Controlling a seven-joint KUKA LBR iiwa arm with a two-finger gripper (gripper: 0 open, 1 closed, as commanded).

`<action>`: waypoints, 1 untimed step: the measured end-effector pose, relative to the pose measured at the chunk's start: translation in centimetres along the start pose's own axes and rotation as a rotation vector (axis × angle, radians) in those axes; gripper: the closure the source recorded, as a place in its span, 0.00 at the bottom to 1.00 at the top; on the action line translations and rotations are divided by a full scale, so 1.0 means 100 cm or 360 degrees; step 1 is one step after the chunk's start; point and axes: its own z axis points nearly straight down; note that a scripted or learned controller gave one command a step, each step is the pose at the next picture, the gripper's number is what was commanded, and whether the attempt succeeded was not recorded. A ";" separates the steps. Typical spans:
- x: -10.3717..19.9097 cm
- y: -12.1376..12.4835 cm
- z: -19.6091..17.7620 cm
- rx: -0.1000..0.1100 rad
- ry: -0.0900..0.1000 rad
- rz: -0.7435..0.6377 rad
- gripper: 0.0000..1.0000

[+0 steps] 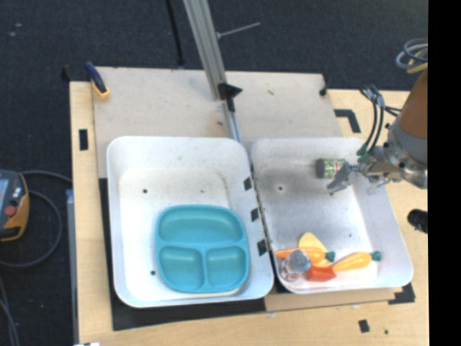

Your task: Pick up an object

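A small green can (329, 168) lies on its side near the back of the right bin (374, 215), on the bin floor, so by the look of it nothing is lifted yet and the whole pick is left to do. The gripper (344, 179) hangs just beside the can, on its right; I cannot tell how it is set or whether it touches the can. Well apart, in the bin's front corner, a heap of toy food (324, 258) sits clear of the approach. The left bin (122, 164) holds a blue divided tray (203, 249). Nothing seems to block the can.
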 end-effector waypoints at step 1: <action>0.000 -0.003 0.063 0.0009 0.0001 0.0004 0.00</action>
